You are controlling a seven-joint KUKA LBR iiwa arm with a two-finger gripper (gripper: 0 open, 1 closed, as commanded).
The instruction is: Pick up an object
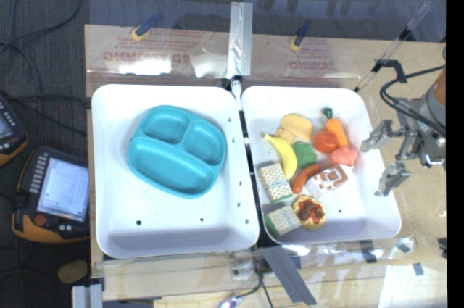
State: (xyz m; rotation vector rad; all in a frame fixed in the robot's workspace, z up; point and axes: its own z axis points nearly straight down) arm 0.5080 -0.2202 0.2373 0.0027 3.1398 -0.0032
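The right bin (362, 216) holds a heap of toy food: a yellow banana (283, 151), an orange carrot (336, 130), a red tomato (324, 142), a green pepper (305, 153), a brown sausage (307, 175), a small cracker box (274, 180) and a round tart (309, 211). My gripper (382, 159) hangs over that bin's right rim, to the right of the heap and apart from it. Its two fingers are spread open, with nothing between them.
The left bin (116, 219) bears a blue divided plate (177, 149). A metal strip (240, 38) stands behind the seam between the bins. Cables (395, 82) run down at the right behind the gripper. A teach pendant (54, 190) lies off the bench at left.
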